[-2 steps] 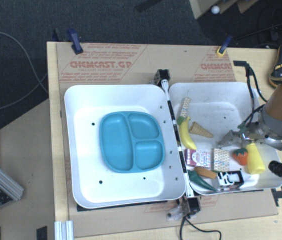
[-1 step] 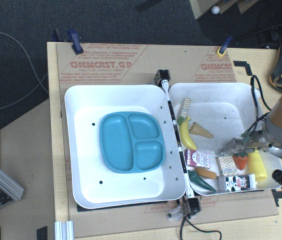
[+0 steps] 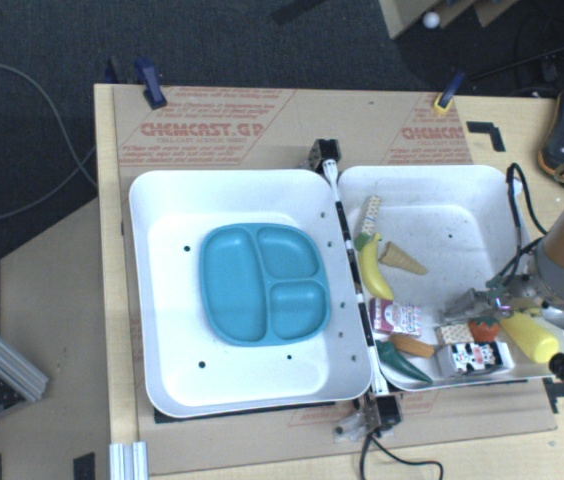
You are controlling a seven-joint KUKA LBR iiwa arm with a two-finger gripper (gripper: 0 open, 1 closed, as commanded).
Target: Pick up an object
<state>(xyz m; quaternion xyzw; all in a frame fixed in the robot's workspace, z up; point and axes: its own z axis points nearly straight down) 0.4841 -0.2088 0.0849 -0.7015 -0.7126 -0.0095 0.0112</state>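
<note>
banana (image 3: 373,270) lies in right bin (image 3: 432,183).

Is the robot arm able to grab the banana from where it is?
Probably yes. The banana lies uncovered by the right bin's left wall, and the gripper hangs in that same bin. The ice cream cone sits close beside the banana and might get bumped.

Divided tray (image 3: 262,283) in left bin (image 3: 162,208); banana (image 3: 373,271) etc. in right bin (image 3: 462,183).

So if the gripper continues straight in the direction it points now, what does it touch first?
Probably the small red toy just below the gripper in the right bin, though depth is hard to judge from this slanted view.
</note>
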